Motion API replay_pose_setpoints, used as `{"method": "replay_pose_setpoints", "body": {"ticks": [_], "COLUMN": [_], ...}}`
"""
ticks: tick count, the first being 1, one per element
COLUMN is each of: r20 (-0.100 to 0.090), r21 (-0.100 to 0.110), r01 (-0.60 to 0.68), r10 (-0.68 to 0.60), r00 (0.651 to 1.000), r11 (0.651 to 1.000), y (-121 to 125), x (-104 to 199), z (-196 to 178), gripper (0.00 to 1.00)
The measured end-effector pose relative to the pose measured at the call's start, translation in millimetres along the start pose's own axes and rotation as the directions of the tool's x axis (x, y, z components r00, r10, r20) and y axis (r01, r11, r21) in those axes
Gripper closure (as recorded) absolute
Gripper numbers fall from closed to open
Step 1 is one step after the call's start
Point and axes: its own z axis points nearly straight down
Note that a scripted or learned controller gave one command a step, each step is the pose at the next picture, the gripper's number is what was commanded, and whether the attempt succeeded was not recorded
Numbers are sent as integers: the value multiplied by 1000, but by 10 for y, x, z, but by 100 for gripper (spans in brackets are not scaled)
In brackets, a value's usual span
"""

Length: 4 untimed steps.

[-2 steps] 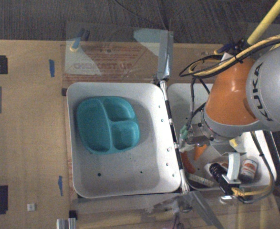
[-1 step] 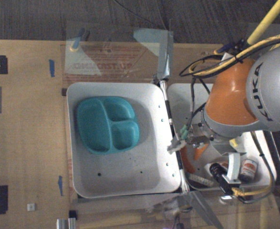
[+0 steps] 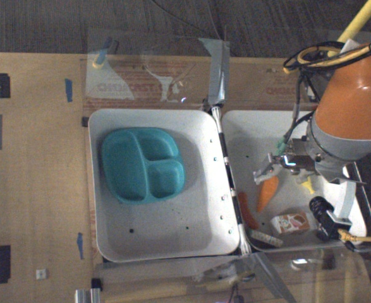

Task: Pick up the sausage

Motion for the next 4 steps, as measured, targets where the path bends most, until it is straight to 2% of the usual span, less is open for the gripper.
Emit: {"method": "replay_pose_setpoints", "body": {"ticks": [1,2,3,4], "r20": [-1,-2,-2,-2], "r21": [2,3,2,3], "r01": [34,126,227,265], "r10": [-34,-126,-227,-265], "r00": [999,992,974,964], "r11": [999,992,974,964], "y": [-22,-8,-23,-8], "x": [287,-55,388,-40], "z": [854,852,850,851], "gripper": [0,0,0,0]}}
